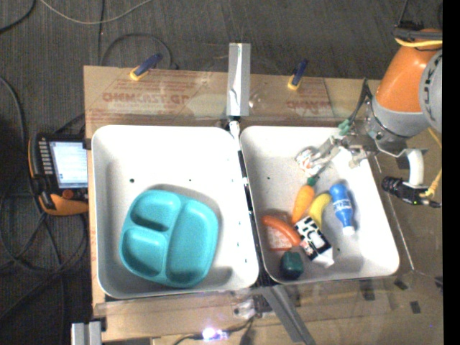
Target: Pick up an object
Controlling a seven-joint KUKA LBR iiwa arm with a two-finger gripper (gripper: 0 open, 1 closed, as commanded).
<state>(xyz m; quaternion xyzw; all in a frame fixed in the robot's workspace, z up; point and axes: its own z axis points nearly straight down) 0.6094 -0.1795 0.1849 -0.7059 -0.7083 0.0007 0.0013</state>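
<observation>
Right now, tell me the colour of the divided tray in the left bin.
Teal divided tray, in the camera view.

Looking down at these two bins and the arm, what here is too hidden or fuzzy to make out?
- Gripper, camera view: small and blurred above the carrot; whether it is open or shut is unclear.
- Black-and-white box, camera view: its print is too small to read.
- Dark green object in the right bin, camera view: too small and dark to identify.
- Arm, camera view: cut off by the right edge.
</observation>
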